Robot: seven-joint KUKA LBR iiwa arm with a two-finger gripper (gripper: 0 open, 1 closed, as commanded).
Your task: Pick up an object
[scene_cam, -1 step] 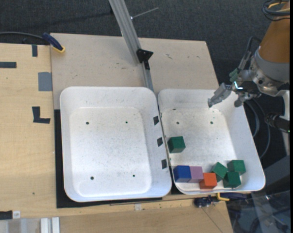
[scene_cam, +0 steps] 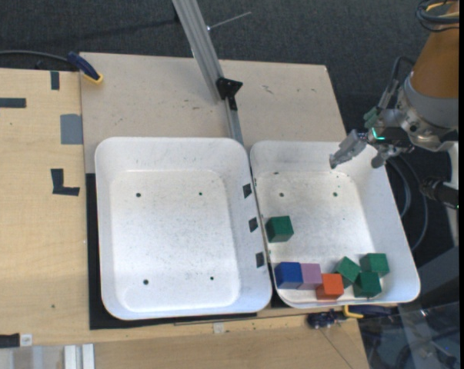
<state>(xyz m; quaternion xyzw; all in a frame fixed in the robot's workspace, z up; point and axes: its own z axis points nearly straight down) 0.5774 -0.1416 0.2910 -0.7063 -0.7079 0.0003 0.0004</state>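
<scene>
Several small blocks lie in the right bin [scene_cam: 385,206]. A green cube [scene_cam: 279,228] sits alone near the bin's left wall. Along the front edge there are a blue cube [scene_cam: 288,274], a purple block [scene_cam: 311,274], an orange block [scene_cam: 331,285] and three green blocks [scene_cam: 367,284] bunched at the front right corner. My gripper [scene_cam: 362,154] hangs over the bin's back right corner, well away from all the blocks. It is open, its two fingers spread, with nothing between them.
The left bin [scene_cam: 101,167] stands beside the right one, their rims touching. A slanted metal bar [scene_cam: 205,48] runs from the top down to the bins' shared back edge. Black cables [scene_cam: 420,214] hang to the right of the bench.
</scene>
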